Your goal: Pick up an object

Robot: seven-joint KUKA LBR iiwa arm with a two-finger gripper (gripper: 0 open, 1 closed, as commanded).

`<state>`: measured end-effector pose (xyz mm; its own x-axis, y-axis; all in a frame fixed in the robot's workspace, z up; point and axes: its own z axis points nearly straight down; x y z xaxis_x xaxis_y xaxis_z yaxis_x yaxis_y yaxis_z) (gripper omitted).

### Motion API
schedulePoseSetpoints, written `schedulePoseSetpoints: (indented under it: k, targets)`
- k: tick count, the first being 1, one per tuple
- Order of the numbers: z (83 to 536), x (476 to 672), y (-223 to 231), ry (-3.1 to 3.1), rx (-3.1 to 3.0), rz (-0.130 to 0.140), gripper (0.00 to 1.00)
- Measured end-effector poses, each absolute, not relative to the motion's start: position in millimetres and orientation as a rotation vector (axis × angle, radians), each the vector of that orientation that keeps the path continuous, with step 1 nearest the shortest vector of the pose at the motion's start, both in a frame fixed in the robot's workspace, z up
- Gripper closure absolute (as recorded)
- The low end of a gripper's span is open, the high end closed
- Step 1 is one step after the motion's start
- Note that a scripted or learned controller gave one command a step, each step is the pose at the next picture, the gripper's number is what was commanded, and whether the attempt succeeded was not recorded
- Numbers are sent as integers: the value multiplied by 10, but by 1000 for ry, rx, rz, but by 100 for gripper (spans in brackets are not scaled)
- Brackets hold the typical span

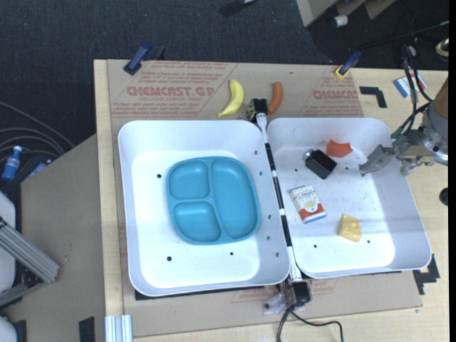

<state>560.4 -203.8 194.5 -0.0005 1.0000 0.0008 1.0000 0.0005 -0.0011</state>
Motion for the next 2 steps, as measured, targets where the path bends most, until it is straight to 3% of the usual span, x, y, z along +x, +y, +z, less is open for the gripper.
schedulePoseSetpoints:
  k: [1, 2]
  targets:
    - [1010, 6258, -1890, -2231, -2230, -14, 0]
    - [951, 6730, -1515, -2236, -2234, -19, 0]
